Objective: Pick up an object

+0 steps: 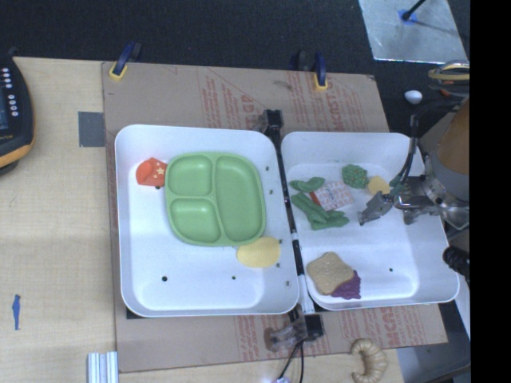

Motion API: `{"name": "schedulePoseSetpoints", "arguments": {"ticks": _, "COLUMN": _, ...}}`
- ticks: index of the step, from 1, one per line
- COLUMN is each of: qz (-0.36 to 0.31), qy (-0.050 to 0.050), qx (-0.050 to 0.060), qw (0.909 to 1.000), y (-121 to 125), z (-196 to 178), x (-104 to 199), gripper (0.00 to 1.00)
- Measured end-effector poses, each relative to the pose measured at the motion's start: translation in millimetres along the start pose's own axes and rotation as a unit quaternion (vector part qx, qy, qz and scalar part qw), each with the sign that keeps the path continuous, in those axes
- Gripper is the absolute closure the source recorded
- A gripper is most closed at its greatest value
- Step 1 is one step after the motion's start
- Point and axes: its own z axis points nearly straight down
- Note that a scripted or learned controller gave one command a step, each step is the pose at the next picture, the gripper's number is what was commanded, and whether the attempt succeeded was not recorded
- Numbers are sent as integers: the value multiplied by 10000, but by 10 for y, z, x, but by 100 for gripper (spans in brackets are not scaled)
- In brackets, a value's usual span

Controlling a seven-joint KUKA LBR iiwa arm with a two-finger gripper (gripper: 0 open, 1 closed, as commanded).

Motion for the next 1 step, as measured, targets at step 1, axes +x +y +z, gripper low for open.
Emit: {"name": "schedulePoseSetpoints", "arguments": {"ticks": 1, "qz": -12, "qy": -10, "qx": -50, "qw": 10000, "y": 996, "z": 2, "x": -7, "gripper": 0}}
